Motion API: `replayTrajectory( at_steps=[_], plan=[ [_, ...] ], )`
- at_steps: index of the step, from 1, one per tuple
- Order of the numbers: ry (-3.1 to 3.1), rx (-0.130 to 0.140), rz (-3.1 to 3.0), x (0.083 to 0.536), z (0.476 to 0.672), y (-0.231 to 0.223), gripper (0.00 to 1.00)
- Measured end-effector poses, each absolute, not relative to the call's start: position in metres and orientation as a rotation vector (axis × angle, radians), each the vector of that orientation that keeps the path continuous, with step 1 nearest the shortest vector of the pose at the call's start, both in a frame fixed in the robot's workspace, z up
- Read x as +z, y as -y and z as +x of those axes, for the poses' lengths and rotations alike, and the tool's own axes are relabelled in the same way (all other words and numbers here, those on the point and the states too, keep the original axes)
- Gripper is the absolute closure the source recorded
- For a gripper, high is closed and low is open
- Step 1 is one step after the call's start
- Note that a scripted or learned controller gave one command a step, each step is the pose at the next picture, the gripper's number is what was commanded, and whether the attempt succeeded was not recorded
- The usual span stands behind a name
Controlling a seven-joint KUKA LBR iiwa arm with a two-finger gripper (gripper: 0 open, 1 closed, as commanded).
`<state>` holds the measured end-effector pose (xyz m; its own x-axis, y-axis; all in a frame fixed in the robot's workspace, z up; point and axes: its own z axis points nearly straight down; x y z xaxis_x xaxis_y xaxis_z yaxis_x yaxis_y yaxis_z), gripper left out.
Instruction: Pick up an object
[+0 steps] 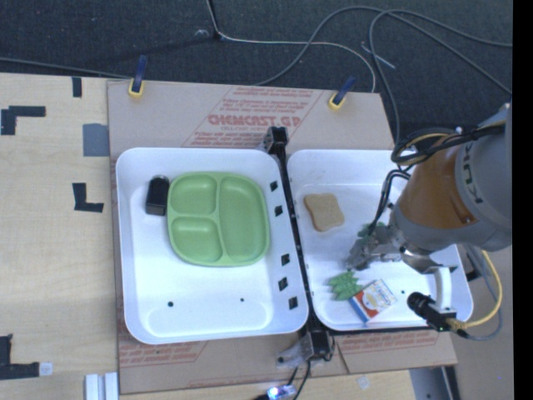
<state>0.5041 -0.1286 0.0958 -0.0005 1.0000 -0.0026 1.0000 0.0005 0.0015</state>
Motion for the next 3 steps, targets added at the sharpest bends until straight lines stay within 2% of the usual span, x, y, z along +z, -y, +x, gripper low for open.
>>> replayTrajectory(
  at_steps=[2,3],
  plan=[
    [-2.220,0.003,2.217,0.205,0.508,0.135,1.00],
    [-2.231,0.002,2.215,0.211,0.525,0.080,1.00]
  ],
)
